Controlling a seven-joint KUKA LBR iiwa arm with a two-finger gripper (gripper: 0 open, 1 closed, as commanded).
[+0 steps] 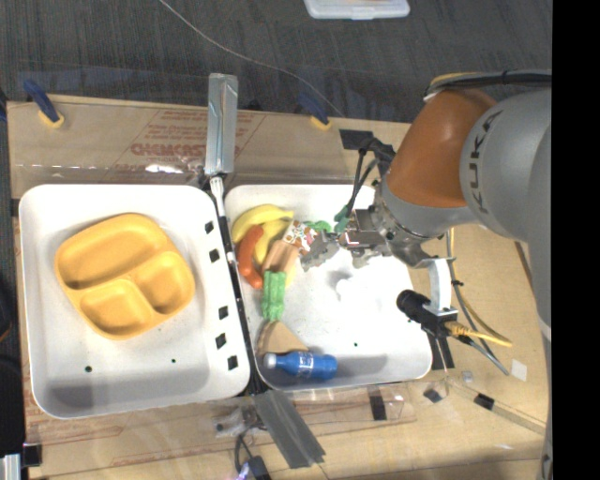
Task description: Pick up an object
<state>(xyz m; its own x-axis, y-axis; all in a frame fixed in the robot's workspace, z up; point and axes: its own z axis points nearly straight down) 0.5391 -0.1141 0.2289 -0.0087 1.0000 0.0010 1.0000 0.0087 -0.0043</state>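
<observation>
Gripper [323, 246] hangs low in the right bin [398, 361], its grip state impossible to read from this slant. Just to its left, nearly touching, lies the toy pile: banana [258, 221], then the green piece [274, 292], long axis toward the bin's near edge.

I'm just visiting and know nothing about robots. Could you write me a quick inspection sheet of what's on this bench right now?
Surface: two shallow white bins side by side, left bin and right bin, on a brown bench.
Job's things: in the right bin, along its left side, a banana, an orange-red piece, a green piece and a blue bottle.
Clutter: a yellow divided tray in the left bin.
Grippers: gripper low over the right bin beside the pile; grip unclear.
Cables: dark cable at the wrist; thin cord across the floor.
Surroundings: grey carpet, white object at the top edge.
</observation>
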